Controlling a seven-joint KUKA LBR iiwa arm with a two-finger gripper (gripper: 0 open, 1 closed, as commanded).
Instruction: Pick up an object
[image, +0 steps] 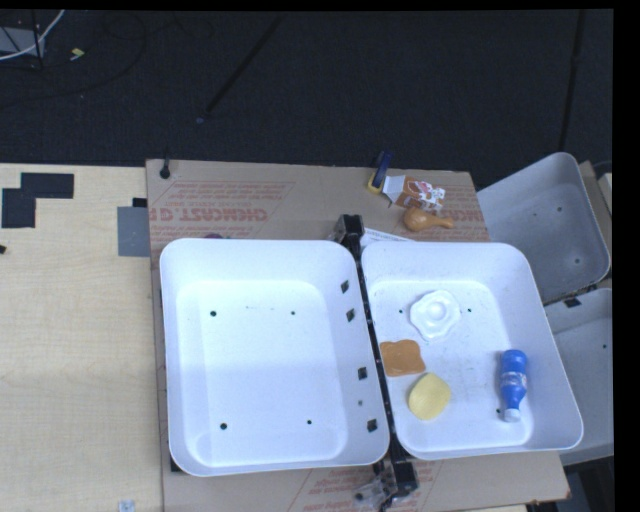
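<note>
Several small objects lie in the right bin (520, 265). A white fried-egg toy (435, 314) sits near the bin's middle. An orange-brown toast slice (402, 357) rests by the bin's left wall, with a yellow rounded piece (430, 397) just below it. A blue bottle with a white cap (512, 383) lies toward the bin's right side.
The left bin (255, 355) stands next to the right one on a cardboard sheet (260, 205). Behind the right bin lie an orange pear-shaped toy (425, 220), a small printed packet (420, 190) and a blue-yellow clip (380, 172). A grey metal panel (555, 225) stands at the right.
</note>
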